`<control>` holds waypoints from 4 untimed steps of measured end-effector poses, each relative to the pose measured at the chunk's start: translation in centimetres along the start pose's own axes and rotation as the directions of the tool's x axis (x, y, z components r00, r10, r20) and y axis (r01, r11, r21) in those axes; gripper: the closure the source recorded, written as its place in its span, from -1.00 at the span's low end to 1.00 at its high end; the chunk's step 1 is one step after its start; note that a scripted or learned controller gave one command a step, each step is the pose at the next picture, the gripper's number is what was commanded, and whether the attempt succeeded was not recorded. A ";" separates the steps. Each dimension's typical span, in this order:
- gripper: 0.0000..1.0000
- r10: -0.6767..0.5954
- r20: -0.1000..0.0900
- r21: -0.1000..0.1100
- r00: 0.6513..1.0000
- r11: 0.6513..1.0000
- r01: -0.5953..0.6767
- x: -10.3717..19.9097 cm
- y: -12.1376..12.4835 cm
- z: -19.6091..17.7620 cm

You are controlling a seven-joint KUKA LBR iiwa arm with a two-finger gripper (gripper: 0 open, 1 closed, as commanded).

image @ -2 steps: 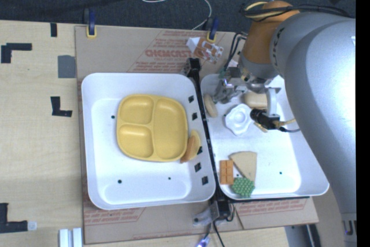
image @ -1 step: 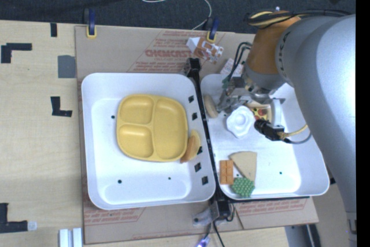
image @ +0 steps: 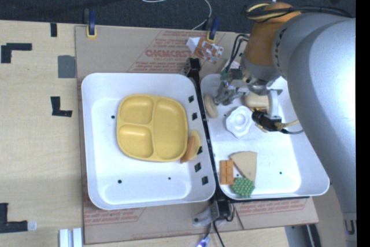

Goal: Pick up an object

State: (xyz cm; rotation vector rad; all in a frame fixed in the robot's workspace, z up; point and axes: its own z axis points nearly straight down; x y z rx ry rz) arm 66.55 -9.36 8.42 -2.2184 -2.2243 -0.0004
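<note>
So the gripper (image: pixel 226 91) is down at the far-left corner of the right bin (image: pixel 300 179), metal fingers pointing toward the divider between the two bins. Whether the jaws are parted or closed, I honestly can't tell (too much clutter and blur around them), and nothing visibly sits between them.

Just near of the gripper there's a small tan rounded piece (image: pixel 210 107) against the bin's left wall, and a white crumpled-looking object (image: pixel 238 122) right beside it. A cream-coloured block (image: pixel 256 101) sits just right of the gripper, under the wrist.

Further toward the near edge of the same bin: a tan wedge like a slice of bread (image: pixel 246 162), an orange block (image: pixel 226 172) touching its left side, and a green bumpy thing (image: pixel 243 186) at its near tip.

The left bin (image: pixel 95 142) holds a yellow divided plate (image: pixel 152 126) with a banana-ish piece (image: pixel 191 146) tucked at its right rim.

The cardboard (image: pixel 121 46) under the bins has red printing, but it's not readable to me.
</note>
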 end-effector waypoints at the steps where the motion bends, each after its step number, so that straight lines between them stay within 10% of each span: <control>1: -1.00 0.002 0.001 0.003 1.000 1.000 -0.002 -0.2 -2.2 0.0; 4: -1.00 0.000 0.000 0.000 1.000 1.000 0.000 0.0 0.3 0.0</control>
